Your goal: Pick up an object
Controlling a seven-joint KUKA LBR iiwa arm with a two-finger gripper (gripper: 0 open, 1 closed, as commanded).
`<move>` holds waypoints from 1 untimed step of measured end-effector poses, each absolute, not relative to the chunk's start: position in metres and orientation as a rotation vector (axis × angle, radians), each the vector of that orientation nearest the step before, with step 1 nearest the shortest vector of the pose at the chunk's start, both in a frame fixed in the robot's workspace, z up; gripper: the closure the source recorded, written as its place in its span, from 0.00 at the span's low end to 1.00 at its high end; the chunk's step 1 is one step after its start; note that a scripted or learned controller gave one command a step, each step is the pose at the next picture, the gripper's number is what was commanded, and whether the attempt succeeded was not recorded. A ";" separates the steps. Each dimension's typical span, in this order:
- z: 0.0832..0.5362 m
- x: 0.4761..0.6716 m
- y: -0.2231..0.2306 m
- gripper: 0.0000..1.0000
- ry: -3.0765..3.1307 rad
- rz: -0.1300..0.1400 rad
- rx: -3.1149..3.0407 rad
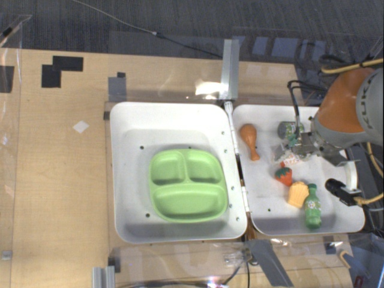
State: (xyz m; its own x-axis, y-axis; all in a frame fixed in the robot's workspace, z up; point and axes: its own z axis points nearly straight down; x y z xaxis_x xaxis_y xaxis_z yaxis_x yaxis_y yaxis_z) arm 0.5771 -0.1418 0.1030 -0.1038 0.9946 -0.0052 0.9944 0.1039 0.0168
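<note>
Two white bins point(120, 161) on wooden bench point(54, 179)

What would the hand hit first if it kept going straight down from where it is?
Probably the small red strawberry-like toy just under the hand, or the right white bin's floor beside it; depth is unclear.

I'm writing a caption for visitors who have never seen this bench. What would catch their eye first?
The bright green divided tray, lying alone in the left bin, stands out most. Next comes the arm's orange band at the right edge, above the right bin. Small toys cluster there: a drumstick, a red piece, a yellow piece and a green bottle.
</note>
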 end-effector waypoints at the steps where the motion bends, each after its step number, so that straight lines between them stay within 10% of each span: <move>1: 0.114 0.580 -0.142 1.00 2.320 0.018 2.088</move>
